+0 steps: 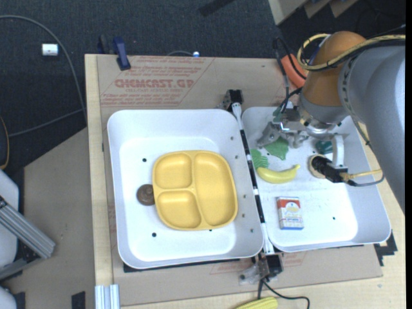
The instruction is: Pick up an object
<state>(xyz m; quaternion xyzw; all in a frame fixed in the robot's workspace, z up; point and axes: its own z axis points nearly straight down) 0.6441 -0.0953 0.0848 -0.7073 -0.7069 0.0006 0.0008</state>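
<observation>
Presently the gripper [283, 136] hovers at the right bin's [335, 234] eleven o'clock, fingers spread over a green object [277, 150]; the adjacent banana [278, 174] risks being nudged or mis-grasped.

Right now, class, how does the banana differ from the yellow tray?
The banana is small, slim and curved; the tray is far larger, squarish and split into three compartments. The banana lies in the right bin, the tray in the left bin. Both are yellow and lie flat.
</observation>
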